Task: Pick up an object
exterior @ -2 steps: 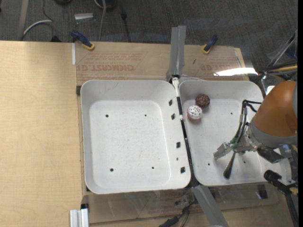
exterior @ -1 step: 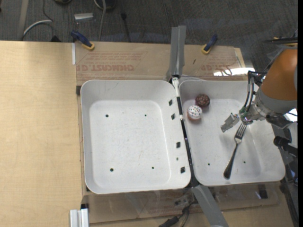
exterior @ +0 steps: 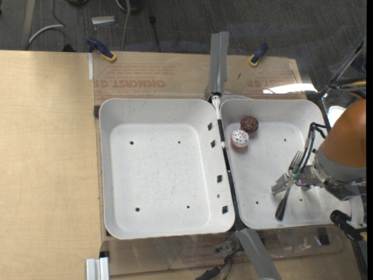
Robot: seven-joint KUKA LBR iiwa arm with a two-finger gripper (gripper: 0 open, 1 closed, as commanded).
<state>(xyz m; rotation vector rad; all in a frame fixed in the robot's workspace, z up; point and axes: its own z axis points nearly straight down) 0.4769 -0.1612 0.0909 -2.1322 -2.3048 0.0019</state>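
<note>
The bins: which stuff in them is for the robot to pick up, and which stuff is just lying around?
For the job:
- fork, right bin, beside the gripper
- dark ball
- white dotted ball

Just lying about:
- left bin
- two clamps
- cardboard sheet
- floor cables

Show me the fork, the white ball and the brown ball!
fork (exterior: 284, 202): camera view, on its dark handle.
white ball (exterior: 239, 137): camera view, on its top.
brown ball (exterior: 249, 123): camera view, on its top.
</note>
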